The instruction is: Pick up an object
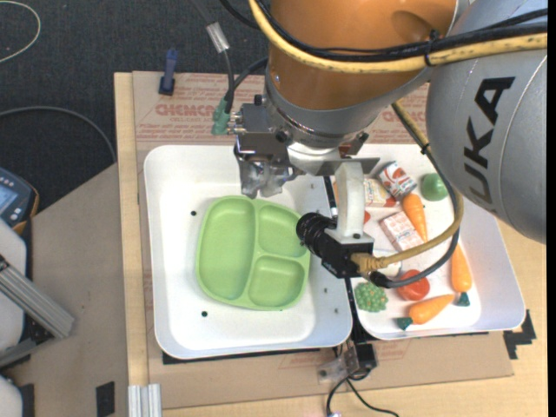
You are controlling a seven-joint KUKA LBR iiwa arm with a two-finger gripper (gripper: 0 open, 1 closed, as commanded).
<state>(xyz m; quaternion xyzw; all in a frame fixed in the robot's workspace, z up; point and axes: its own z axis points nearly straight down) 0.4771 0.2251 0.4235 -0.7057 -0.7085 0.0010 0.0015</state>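
Note:
A light green divided plate [252,254] lies in the left bin [165,233]. The right bin [502,295] holds toy food: an orange carrot [415,215], a second carrot [460,270], a third carrot [432,308], a broccoli piece [371,297], a red tomato [413,286], a small can [399,181], a little red-and-white box [399,230] and a green round piece [433,186]. My gripper [261,179] hangs low over the left bin, just above the plate's far edge. The arm's big body hides the far part of both bins.
A black hose and brass fitting [340,254] from the wrist drape over the wall between the bins. A blue clip [168,70] lies on the cardboard behind the left bin. Cables run across the dark floor at the back.

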